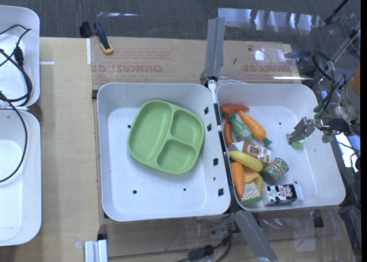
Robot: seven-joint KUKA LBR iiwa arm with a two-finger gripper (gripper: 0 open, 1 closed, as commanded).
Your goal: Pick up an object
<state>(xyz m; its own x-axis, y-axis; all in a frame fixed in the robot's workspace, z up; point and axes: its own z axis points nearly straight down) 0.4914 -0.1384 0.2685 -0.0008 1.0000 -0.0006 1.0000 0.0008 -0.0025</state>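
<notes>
**Arm over the right bin, toys heaped at its left wall**

Pale wood made up the bench (pixel 63 140) on my feed, with flattened cardboard (pixel 149 60) laid under two white bins in the middle of the frame. I saw the left bin (pixel 114 198) carrying a green divided plate (pixel 166 136), three compartments, tilted a little and sitting toward the bin's upper centre. A yellow-handled tool (pixel 104 40) lay on the cardboard near the upper left.

I found the task's objects in the right bin (pixel 321 186), crowded against its left wall. An orange carrot (pixel 253 124) lay slantwise near the top of the pile, a green bottle (pixel 239 129) just beside it. Below those I made out a yellow banana (pixel 246 160), a second carrot (pixel 237 178) along the divider, a green can (pixel 276 168) on its side, and a small black-and-white carton (pixel 281 193) at the bottom of the heap.

From the right edge the arm reached in, and the gripper (pixel 299 133) hung over the right part of that bin, well apart from the pile. A small green item (pixel 297 144) sat right at its tip; I could not tell whether the claw was spread or closed, nor whether it had hold of that item.
</notes>
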